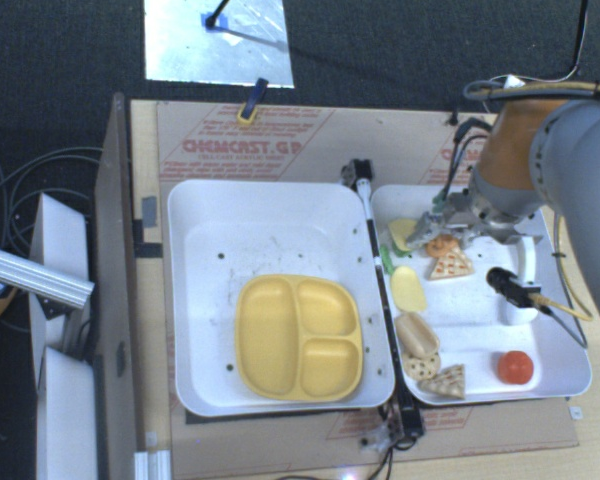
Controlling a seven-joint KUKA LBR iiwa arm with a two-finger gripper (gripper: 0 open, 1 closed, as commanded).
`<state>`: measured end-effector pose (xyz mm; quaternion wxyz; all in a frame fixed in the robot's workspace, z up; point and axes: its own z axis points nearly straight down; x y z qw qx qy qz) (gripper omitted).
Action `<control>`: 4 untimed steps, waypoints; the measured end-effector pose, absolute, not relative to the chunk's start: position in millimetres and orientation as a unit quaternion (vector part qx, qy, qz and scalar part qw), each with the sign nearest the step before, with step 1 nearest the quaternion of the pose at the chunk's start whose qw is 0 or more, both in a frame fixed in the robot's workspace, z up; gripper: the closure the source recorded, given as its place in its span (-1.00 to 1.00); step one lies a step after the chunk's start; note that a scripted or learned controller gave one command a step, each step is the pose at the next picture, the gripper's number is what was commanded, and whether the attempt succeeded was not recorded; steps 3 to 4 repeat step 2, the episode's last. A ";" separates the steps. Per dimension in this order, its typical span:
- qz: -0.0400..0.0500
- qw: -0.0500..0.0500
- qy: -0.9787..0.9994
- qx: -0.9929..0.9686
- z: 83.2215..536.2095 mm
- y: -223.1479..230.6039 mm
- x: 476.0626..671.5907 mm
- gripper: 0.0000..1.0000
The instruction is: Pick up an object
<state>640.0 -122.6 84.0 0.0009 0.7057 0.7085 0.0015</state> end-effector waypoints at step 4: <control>0.003 0.002 0.711 0.703 190.1 -36.2 620.9 1.00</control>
